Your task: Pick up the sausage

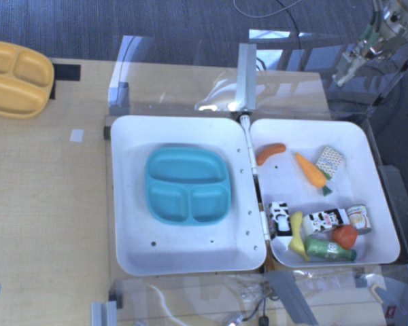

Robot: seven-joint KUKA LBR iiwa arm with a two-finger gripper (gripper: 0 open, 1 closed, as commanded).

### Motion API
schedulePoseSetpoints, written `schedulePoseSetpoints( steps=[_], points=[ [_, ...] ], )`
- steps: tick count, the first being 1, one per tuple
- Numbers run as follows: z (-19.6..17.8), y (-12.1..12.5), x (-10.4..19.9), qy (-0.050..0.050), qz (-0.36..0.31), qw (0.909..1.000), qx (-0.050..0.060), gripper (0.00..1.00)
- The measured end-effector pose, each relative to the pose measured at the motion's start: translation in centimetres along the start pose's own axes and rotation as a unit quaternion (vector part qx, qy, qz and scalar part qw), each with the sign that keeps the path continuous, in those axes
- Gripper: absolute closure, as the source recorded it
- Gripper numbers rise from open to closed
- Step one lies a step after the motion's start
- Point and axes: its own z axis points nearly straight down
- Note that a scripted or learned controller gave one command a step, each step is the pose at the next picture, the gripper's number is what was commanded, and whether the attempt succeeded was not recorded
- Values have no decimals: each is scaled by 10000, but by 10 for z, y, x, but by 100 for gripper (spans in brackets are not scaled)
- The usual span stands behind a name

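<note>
The tool (357, 54) hangs at the top right of the view, beyond the far edge of the right bin (367, 148) and well apart from everything in it; it carries nothing, and whether it is spread or closed I cannot tell from this slant. The sausage (270, 152) lies in the near-left part of that bin's far half, close beside the divider between the two bins, with a toy carrot (311, 170) just to its right and a small patterned packet (330, 160) beyond that. The left bin (129, 182) bears a blue sectioned tray (188, 185), and a yellow tray (15, 79) sits on the surface (47, 216) at far left. The likely trouble is crowding — a descent landing slightly off could strike the bin wall, or close on the carrot instead — and the sausage's rounded, slanted body may roll or squirt out of a grip not squared across it
</note>
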Motion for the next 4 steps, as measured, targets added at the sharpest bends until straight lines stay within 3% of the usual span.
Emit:
schedulePoseSetpoints(
  steps=[3, 4],
  points=[
    [-39, 5, 1, -80, -77, 9999, -109, 100],
    [0, -10, -33, -4, -1206, 9927, -3, 100]
  ],
)
